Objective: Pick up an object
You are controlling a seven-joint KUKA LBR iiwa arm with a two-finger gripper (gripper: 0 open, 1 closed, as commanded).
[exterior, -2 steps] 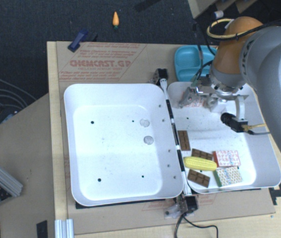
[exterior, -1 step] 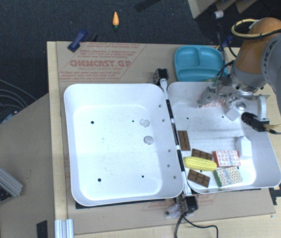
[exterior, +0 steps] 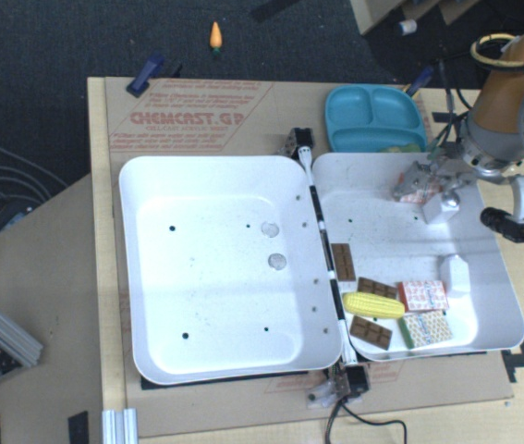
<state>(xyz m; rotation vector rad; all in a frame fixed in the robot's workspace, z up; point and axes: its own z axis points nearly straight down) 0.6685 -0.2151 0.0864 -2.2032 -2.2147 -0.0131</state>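
The hand [exterior: 431, 192] hangs low over the right bin's [exterior: 372, 188] far end; whether it grips anything, I cannot tell. Corn [exterior: 373, 304] and small blocks [exterior: 425, 311] lie at the near edge, so no pick looks done.

Corn cob [exterior: 374, 304] in right bin [exterior: 483, 331]

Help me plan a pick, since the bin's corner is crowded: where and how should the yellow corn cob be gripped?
Grip the yellow corn cob across its middle, coming straight down from above. It lies flat and long, roughly left to right, so close across its narrow width. Brown chocolate-bar pieces crowd its long sides, so fingers must slip in closely.
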